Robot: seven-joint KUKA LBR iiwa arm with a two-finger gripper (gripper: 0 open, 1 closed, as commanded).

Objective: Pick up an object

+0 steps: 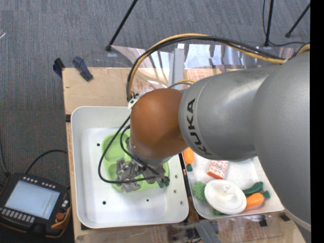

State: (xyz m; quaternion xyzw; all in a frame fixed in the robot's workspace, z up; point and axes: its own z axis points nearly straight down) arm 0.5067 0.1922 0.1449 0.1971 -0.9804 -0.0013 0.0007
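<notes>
- Grey carpet (61, 24) covers the floor around a light wooden bench (96, 87), which bears two shallow white bins side by side.
- A flat bright green plastic object (112, 142) lies in the middle of the left white bin (83, 130), and the arm hides a big part of it.
- The metal two-finger gripper (129, 178) is low over the near edge of this green object and seems to touch it; I cannot tell if the jaws are apart or together, because the wrist and a black cable (104, 158) cover them.
- The grey KUKA arm with an orange band (157, 123) reaches from the right and crosses over both bins.
- The right white bin (273, 202) holds a round white lid-like dish (226, 196), an orange toy carrot with a green top (254, 199), a small red and white box (218, 169), a green knobby toy (199, 190) and an orange piece (188, 156) just beside the arm.
- A black teach pendant with a pale screen (33, 200) lies on the floor to the left of the bench.
- Black stand legs (124, 19) are on the carpet behind the bench.
</notes>
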